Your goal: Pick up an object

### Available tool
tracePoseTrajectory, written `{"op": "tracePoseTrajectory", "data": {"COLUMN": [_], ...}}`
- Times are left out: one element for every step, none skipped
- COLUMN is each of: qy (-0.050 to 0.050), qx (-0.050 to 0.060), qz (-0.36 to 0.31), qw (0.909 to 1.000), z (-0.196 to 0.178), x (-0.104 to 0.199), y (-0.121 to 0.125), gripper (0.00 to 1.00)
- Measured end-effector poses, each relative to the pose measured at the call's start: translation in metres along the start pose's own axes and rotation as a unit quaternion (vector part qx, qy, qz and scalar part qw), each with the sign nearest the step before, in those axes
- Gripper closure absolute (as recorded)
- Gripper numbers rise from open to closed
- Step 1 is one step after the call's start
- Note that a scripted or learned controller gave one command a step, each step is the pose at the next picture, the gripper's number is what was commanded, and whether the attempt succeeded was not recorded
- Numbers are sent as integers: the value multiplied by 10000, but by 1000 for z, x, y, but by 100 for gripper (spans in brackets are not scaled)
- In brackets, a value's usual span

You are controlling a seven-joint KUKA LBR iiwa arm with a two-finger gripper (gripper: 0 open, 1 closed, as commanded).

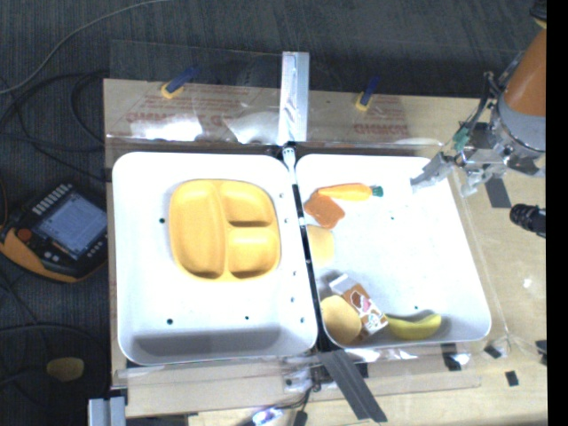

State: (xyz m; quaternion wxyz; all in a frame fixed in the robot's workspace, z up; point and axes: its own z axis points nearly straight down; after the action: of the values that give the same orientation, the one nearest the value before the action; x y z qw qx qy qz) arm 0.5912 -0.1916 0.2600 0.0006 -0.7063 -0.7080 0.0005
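Nearest me, along the right bin's front edge, lie a banana, a small carton and a round yellow fruit. Toward its back left corner I see a carrot touching an orange block. My pincer hovers over the back right corner, holding nothing; how wide it stands I cannot tell. On this surface, the left bin carries a yellow divided tray.

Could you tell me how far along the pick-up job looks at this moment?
Nothing looks picked yet. The gripper sits at the upper right edge of the right bin, with nothing visible between its fingers. The carrot, the banana and the other toy foods lie along that bin's left and bottom sides; the yellow tray lies in the left bin. The whole grasp is left.
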Motion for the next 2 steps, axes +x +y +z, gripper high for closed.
{"op": "tracePoseTrajectory", "data": {"qy": [-11,10], "qx": [-9,5], "qz": [-122,921], "qw": [9999,9957], "z": [-66,-9], "x": [-28,26], "y": [-15,-88], "gripper": [0,0]}}
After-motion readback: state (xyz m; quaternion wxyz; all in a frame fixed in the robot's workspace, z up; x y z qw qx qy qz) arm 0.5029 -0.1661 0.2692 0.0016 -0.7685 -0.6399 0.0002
